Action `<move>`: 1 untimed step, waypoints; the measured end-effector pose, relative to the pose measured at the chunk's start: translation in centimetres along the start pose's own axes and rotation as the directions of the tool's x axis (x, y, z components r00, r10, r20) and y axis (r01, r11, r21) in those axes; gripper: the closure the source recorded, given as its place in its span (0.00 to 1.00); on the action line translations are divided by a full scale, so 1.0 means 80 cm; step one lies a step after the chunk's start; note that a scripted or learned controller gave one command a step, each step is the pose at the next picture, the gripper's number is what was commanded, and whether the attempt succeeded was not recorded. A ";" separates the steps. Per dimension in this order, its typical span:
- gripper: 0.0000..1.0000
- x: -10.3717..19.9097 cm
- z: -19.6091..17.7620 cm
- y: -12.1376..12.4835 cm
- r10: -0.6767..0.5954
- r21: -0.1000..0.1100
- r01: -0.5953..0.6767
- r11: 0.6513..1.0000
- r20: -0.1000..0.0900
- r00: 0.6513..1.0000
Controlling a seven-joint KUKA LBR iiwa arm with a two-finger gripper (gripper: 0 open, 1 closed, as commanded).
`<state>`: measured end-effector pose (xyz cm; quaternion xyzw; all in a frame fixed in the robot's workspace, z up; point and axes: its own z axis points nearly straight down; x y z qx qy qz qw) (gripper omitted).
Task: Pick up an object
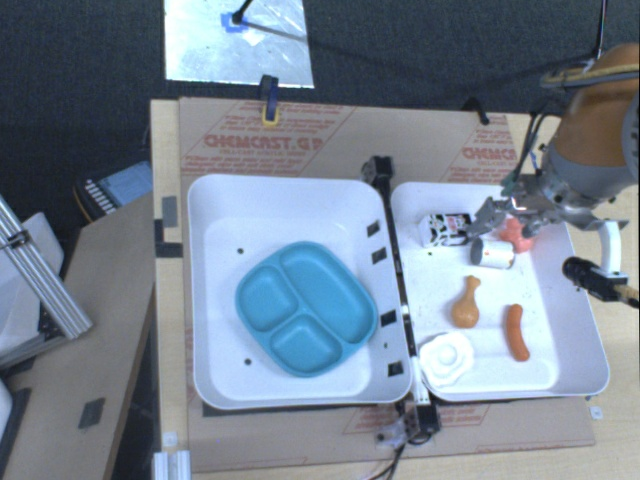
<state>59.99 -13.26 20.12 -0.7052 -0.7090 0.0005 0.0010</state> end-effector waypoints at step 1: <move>0.00 0.006 0.076 0.006 0.001 0.000 -0.001 1.000 0.000 1.000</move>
